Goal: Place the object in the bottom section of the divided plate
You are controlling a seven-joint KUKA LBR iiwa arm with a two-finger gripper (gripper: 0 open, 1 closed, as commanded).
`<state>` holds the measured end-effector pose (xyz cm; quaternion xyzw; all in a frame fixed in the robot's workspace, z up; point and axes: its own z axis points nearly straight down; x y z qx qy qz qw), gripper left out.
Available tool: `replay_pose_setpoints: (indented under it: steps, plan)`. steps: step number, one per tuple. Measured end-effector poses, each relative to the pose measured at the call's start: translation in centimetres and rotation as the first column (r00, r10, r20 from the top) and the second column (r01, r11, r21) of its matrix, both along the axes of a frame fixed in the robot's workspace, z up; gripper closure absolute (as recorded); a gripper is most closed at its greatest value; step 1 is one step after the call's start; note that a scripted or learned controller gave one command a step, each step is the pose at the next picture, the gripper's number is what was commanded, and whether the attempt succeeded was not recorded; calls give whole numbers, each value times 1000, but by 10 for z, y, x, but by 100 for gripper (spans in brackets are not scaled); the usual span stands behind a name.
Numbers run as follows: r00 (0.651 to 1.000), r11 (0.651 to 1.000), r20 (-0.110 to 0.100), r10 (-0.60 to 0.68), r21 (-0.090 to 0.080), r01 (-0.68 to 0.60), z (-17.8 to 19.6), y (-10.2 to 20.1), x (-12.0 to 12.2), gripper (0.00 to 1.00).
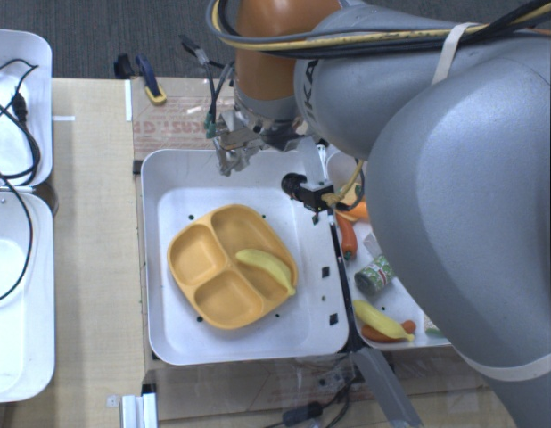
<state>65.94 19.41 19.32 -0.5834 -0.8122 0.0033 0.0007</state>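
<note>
A yellow divided plate [198,259] with three sections lies in the middle of the left white bin [168,333]. A yellow-green banana-shaped object [265,267] rests on the plate's right side, slanting across the ridge between the upper and lower sections and reaching out to the rim. My gripper [230,160] hangs over the bin's far edge, above and behind the plate, well apart from the banana. I see nothing held in it.
The right bin [409,341] holds an orange carrot-like piece [348,235], a green can [375,275] and a yellow banana on a red piece [382,322]. The arm's big grey body covers the right. White trays with black cables [12,141] sit far left.
</note>
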Motion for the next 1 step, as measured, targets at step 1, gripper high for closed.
replay_pose_setpoints:
  steps: [1]
  plan:
    - [994, 994, 0, -109, 0, 109, -83, 7, -1, 100]
